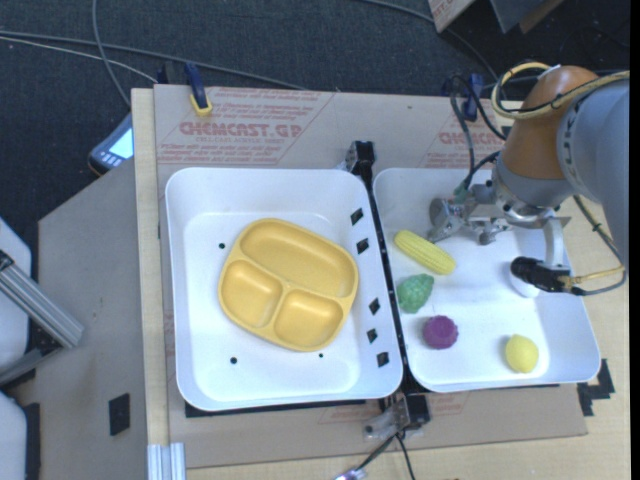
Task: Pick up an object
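Evidently the gripper (458, 222) hangs near the corn (424, 253) to line up a grab, though open or closed I can't tell.

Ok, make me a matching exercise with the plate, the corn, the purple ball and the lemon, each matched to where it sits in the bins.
Things:
1 plate
2 corn
3 purple ball
4 lemon

Places:
A right bin, bottom right corner in the view
B left bin
C right bin, closest to the gripper
D right bin, just below and right of the green toy

Pairs: 1-B, 2-C, 3-D, 4-A
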Controlling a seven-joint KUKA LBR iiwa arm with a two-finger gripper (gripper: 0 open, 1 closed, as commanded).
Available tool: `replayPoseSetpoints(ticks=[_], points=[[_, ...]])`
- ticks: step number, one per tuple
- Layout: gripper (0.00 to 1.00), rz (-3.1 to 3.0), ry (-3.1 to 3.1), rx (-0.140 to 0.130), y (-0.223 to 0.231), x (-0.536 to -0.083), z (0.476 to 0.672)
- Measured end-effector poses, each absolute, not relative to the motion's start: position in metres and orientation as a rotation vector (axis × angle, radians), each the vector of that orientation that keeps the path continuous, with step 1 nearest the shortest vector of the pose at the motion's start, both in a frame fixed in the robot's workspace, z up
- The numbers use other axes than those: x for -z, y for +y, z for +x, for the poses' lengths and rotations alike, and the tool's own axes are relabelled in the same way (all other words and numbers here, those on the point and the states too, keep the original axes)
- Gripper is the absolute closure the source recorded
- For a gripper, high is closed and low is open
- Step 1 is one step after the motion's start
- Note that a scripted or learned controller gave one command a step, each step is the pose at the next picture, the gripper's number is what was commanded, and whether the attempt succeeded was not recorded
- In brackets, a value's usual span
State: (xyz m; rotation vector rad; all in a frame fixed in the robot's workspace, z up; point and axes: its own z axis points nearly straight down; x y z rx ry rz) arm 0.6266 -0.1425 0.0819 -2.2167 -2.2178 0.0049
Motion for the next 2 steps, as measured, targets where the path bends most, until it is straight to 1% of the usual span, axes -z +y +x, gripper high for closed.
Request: replayPoseSetpoints(ticks=[1,2], points=[[1.00,-2.221,-2.222,0.002,-0.143,-0.097,0.629],[1.00,-2.225,-2.228,0.007,-0.142,-0.162,0.633]])
